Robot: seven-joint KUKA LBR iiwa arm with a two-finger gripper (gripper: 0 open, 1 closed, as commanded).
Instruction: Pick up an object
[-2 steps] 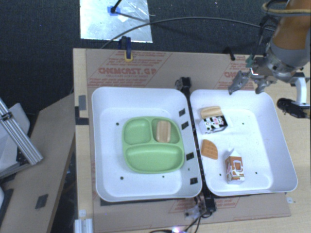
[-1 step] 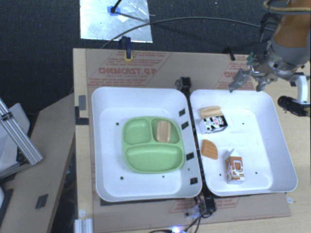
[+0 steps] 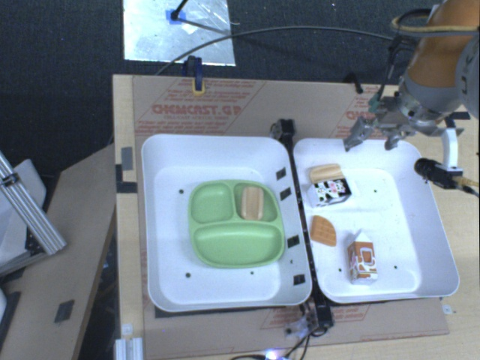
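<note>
My gripper [image 3: 373, 135] hangs over the back rim of the right bin [image 3: 431, 231], fingers spread open with nothing between them. Below it and to the left lies a tan bread-like piece [image 3: 326, 173] on top of a black-and-white patterned box [image 3: 331, 192]. An orange flat cookie-shaped piece [image 3: 324, 230] rests near the bin's left wall. A small orange-and-white carton [image 3: 362, 257] stands toward the front. In the left bin [image 3: 161, 201] sits a green divided plate [image 3: 235, 225] with a tan bread piece [image 3: 252, 202] in its upper right compartment.
A black divider with clips [image 3: 294, 201] runs between the two bins. A blue clamp [image 3: 196, 73] stands on the cardboard behind the left bin. An aluminium frame [image 3: 26, 208] sits off the bench at far left.
</note>
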